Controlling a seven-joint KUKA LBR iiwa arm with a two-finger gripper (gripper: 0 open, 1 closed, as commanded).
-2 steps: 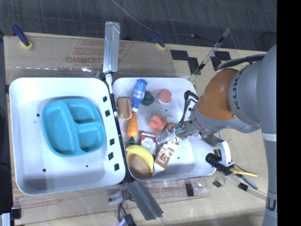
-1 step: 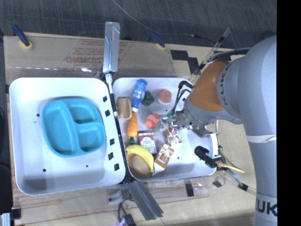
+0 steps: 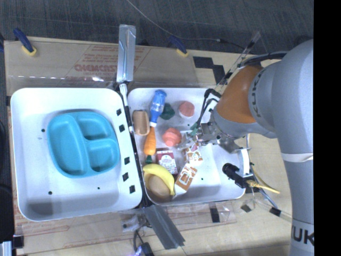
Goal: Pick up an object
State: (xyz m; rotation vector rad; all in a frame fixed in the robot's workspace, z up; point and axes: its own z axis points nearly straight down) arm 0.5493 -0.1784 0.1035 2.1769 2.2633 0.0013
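Reaching into the right bin [image 3: 226,193], the arm [image 3: 266,103] has its jaws low over the cluttered middle; whether they are spread or pinching, I cannot tell. Nothing looks lifted yet: the small packet [image 3: 193,157] lies right beside them, so the pick remains undone

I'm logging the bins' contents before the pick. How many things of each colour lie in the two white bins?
Blue: 2, the blue divided plastic tray and the blue bottle
Orange: 1, the orange carrot
Yellow: 1, the yellow banana
Pink or red, round: 2
Brown or tan: 2
Dark green: 1
Printed red-and-white packets: 3
Total: 12
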